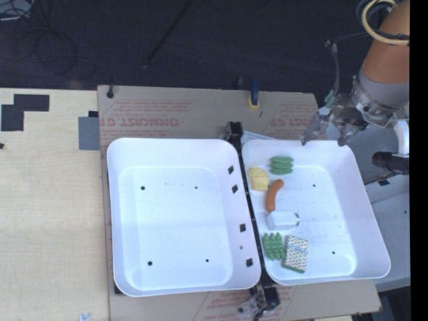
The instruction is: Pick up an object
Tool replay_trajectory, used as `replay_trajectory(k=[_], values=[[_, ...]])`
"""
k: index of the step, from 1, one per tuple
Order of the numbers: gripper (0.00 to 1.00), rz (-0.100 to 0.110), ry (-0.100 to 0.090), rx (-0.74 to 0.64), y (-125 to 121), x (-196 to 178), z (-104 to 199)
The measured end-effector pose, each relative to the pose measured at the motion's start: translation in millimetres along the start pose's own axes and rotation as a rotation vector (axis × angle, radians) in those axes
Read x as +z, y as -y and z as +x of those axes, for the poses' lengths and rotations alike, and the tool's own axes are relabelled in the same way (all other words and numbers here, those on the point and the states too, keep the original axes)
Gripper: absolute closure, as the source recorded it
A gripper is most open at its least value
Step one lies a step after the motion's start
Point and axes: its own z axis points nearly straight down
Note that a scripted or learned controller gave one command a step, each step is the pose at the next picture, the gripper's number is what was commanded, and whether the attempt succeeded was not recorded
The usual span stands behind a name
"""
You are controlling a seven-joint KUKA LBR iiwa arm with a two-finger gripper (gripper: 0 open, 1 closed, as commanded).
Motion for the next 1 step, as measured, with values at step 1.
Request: replay_trajectory(k=[1], values=[[0.0,-0.015,0.004,0.001,58.5,-131.5,4.2]])
